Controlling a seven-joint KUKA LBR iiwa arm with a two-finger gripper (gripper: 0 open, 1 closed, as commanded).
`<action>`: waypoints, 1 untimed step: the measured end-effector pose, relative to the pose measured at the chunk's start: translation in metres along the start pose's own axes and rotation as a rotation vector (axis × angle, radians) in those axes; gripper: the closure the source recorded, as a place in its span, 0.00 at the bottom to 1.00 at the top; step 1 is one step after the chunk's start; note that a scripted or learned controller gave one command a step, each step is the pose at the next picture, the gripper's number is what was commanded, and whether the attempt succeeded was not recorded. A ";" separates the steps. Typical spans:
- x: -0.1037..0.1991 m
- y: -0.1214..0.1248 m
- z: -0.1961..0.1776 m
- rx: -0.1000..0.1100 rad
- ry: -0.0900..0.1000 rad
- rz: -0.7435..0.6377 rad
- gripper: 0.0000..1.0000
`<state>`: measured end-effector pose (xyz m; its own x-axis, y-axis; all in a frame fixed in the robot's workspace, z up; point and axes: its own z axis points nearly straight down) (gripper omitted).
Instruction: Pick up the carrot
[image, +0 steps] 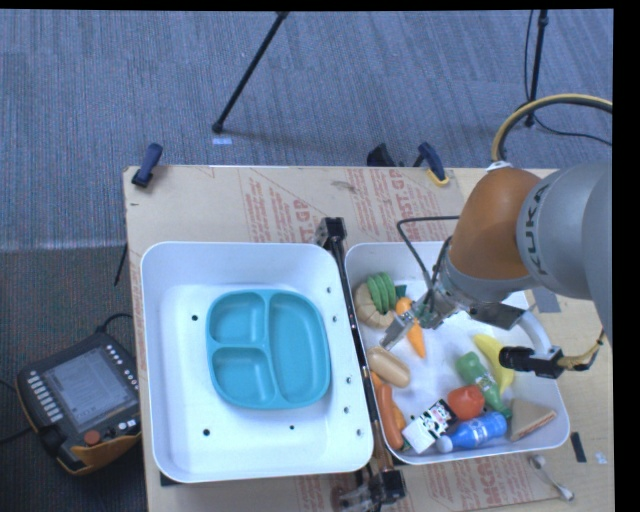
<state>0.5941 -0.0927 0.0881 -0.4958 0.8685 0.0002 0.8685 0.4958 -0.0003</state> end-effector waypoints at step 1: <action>0.000 0.000 0.000 0.000 0.000 0.000 0.00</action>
